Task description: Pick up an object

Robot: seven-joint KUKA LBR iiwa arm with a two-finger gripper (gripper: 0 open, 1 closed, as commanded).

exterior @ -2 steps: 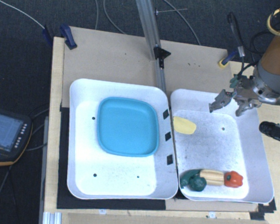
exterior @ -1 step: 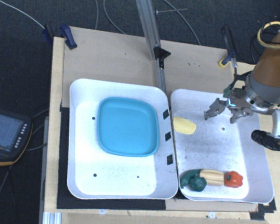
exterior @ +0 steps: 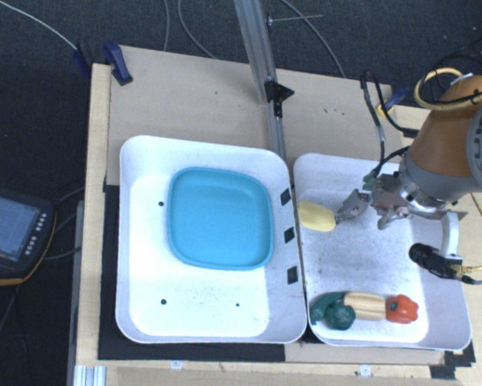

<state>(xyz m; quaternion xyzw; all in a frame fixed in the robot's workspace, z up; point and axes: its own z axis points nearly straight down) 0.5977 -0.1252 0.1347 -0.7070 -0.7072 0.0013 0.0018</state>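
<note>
Hovering over the right bin (exterior: 449, 334), the claw (exterior: 368, 205) has its fingers spread apart, holding nothing. A yellow item (exterior: 316, 216) lies just left of it. Green (exterior: 333, 312), tan (exterior: 364, 305) and red (exterior: 401, 308) items lie below. The left bin (exterior: 135, 220) holds a blue plate (exterior: 220, 218).

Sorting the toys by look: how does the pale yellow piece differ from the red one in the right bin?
The pale yellow piece lies alone at the right bin's left wall; the red piece sits at the near edge, touching a tan piece. The yellow one looks larger and plainer. Both are small and rounded.
</note>
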